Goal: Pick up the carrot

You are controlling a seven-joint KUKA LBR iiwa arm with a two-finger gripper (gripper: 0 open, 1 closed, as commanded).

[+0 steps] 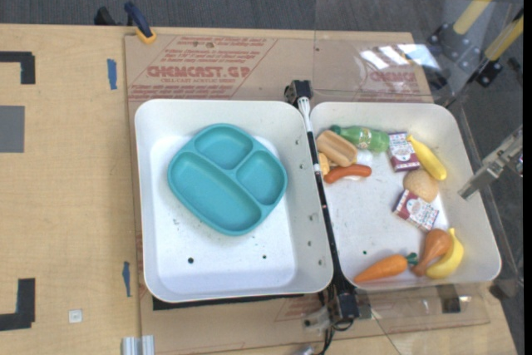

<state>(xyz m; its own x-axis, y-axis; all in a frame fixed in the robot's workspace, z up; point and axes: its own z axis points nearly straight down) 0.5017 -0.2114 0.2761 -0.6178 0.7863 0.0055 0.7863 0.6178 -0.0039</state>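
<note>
While the carrot (383,268) lies at the right bin's (474,179) near edge, the tool's (490,170) state cannot be told.

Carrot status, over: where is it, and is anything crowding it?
Carrot lying at the right bin's near edge, not held. Its green tip is close to the pear and banana beside it. Left side open.

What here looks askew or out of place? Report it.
Nothing is spilled or damaged. The teal divided plate lies turned at an angle in the left bin. The carrot lies flat near the right bin's front edge, close beside other toy food.
</note>
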